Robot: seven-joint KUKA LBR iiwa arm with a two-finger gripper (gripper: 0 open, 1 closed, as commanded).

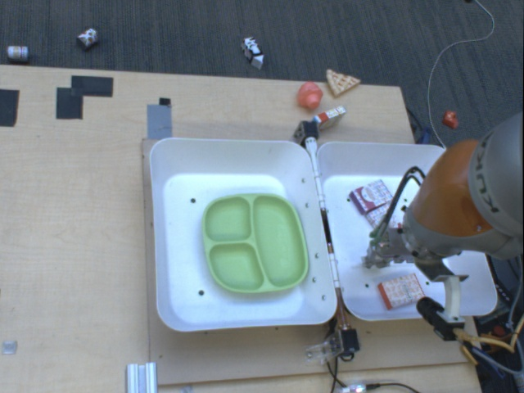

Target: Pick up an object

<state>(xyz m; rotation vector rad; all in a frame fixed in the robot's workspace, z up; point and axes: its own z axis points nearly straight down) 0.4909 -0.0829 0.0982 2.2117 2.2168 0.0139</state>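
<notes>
In the right bin (344, 219) lie two flat packets: a maroon-and-white one (371, 197) near the back and an orange-red one (400, 291) near the front. The arm, grey with its orange band, reaches down over this bin from the right. Its gripper (379, 255) hangs low between the two packets, just behind the orange-red one. I see nothing between its fingers. A green three-compartment plate (255, 243) lies in the left bin (176, 219).
Behind the bins on the bench sit a red ball (309, 95), a pizza-slice toy (341, 81) and a small red-and-white tube (332, 115). A black cable loops along the arm's wrist. Small bits lie scattered on the dark floor beyond.
</notes>
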